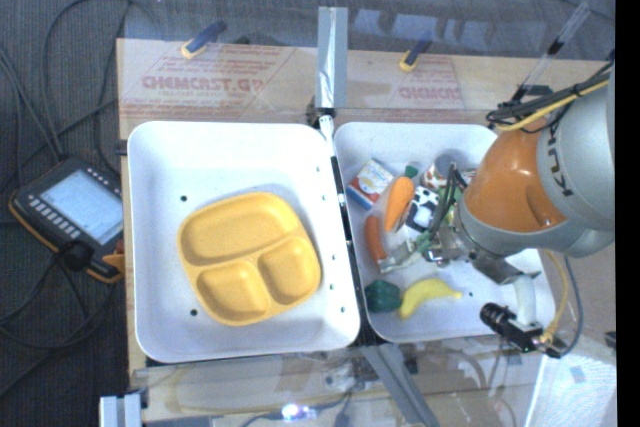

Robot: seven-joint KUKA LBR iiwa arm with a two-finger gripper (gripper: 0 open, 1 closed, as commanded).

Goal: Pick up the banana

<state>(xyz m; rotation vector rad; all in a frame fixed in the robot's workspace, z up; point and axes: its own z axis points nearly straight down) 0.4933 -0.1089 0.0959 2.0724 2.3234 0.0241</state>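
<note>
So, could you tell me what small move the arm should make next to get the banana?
Probably shift the tool toward the bin's near edge and lower it: it hangs above the banana, which lies loose beside a green toy in the right bin.

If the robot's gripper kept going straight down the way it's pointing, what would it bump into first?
Probably the carrot or the clutter beside it, not the banana, which lies nearer the bin's front. The gripper hangs over that pile; depth is unclear.

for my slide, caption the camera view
Arm over right bin; banana lies free near its front; yellow tray in left.
</note>
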